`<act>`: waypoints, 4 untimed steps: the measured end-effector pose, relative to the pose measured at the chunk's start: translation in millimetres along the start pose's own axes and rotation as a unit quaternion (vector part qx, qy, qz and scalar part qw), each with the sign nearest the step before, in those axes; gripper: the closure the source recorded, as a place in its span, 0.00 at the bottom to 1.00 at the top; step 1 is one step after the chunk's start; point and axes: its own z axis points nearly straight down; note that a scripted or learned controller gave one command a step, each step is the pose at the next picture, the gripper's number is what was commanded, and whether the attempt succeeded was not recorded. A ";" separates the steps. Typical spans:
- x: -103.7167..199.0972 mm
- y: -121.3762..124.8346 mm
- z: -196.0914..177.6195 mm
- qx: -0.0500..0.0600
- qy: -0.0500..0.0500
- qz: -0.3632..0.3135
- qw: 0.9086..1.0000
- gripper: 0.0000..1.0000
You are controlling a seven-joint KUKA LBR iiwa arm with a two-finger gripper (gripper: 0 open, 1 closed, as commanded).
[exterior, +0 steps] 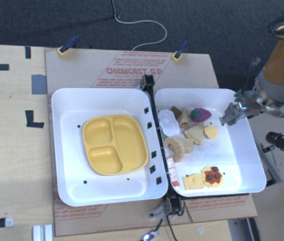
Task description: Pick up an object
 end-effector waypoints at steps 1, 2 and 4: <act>57.3 -23.5 -5.0 0.002 0.001 -0.002 1.000 1.00; 101.4 -38.6 6.0 0.002 0.001 -0.001 1.000 1.00; 182.5 -72.0 -9.7 0.001 0.001 -0.001 1.000 1.00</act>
